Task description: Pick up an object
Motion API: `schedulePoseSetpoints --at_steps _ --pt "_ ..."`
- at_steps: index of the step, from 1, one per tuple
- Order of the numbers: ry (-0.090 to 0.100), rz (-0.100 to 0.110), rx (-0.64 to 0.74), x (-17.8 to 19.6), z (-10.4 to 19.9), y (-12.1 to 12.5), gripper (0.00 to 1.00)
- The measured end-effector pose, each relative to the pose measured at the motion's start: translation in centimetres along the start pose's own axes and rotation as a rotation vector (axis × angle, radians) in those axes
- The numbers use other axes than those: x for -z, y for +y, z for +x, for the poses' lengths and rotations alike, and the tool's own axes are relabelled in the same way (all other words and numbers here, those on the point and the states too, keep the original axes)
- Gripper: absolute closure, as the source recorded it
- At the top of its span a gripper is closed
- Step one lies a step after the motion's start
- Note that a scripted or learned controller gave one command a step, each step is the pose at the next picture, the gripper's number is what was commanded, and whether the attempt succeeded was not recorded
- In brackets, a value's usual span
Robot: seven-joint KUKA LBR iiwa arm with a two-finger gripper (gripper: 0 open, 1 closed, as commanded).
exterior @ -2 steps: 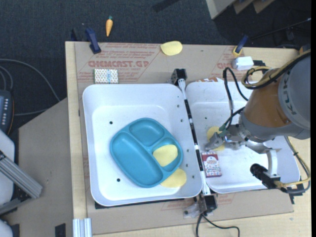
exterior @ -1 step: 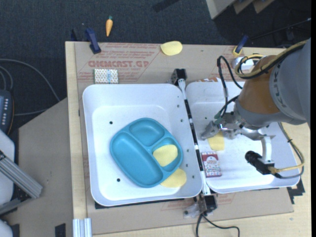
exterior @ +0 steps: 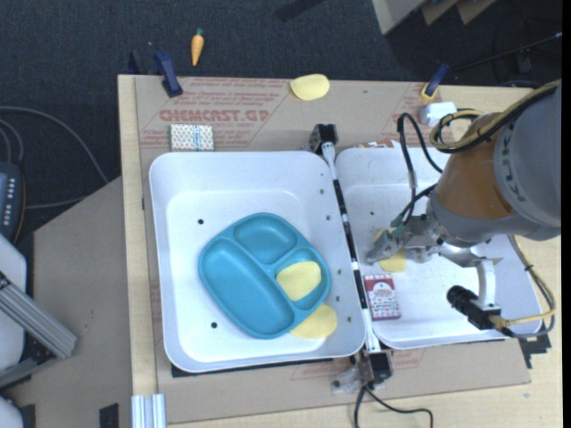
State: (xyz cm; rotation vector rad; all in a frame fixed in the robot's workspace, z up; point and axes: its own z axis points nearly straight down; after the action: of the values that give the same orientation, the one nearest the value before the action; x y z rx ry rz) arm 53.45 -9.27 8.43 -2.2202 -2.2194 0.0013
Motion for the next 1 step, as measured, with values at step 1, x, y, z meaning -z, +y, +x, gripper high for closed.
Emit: schedulePoseSetpoints --at_steps 1 --pt "0.000 -0.002 0.000 0.99 0.02 0.04 1.00"
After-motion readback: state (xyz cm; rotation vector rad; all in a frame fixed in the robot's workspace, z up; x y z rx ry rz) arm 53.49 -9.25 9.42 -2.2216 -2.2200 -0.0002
